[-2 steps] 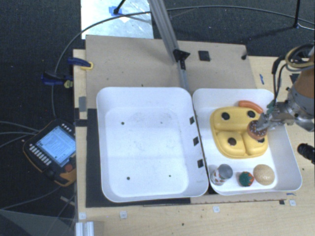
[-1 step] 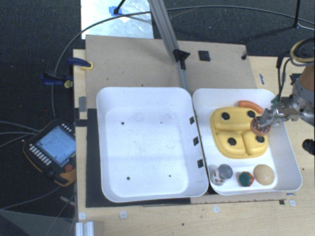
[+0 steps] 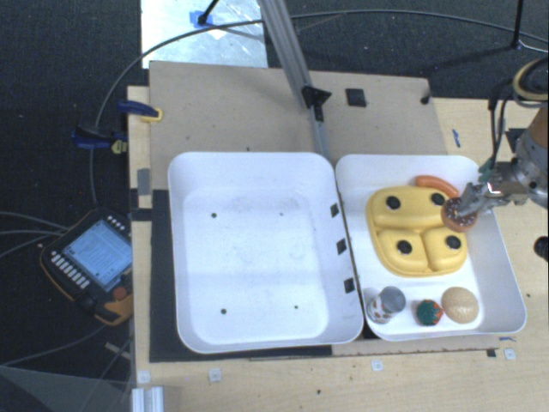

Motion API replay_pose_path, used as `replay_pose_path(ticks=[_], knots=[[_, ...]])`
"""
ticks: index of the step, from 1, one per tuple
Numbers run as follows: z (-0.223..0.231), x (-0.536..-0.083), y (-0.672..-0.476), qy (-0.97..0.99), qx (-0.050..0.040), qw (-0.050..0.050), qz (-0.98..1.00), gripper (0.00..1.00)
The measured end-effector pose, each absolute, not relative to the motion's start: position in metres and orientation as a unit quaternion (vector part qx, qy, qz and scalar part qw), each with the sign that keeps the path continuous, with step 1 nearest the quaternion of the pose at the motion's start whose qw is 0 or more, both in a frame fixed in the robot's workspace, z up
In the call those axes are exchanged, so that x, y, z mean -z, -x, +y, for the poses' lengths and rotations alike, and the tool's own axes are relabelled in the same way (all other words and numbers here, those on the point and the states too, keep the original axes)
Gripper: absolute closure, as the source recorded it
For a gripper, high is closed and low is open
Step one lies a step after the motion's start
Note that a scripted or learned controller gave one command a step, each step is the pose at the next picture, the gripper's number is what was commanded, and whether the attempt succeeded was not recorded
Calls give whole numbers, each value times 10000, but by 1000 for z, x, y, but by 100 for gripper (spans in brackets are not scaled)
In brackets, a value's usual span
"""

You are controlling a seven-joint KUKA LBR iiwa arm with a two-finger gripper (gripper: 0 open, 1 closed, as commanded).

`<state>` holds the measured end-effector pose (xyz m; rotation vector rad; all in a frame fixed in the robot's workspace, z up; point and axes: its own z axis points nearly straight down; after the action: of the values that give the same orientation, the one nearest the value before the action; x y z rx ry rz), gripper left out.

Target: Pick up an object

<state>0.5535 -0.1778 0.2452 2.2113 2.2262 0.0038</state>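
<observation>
My gripper reaches in from the right over the right bin. Its tip is at a small brown round object that sits against the right edge of a big yellow moulded piece with black dots. An orange-red sausage-shaped item lies just behind the yellow piece. Along the bin's front lie a small grey and white object, a green and red ball and a beige egg-shaped object. Whether the brown object is gripped or only touched is unclear.
The left bin stands beside the right one, with black clips along the shared wall. A grey pole slants over the bench at the back. A teach pendant lies off the bench at the left.
</observation>
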Motion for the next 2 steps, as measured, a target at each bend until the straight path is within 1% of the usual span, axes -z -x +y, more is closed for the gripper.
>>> replay_pose_path(ticks=[1,2], knots=[[-118,-240,-548,-7035,-9,-1,7107,100],[-59,-230,-557,-7033,-12,-4,7109,100]])
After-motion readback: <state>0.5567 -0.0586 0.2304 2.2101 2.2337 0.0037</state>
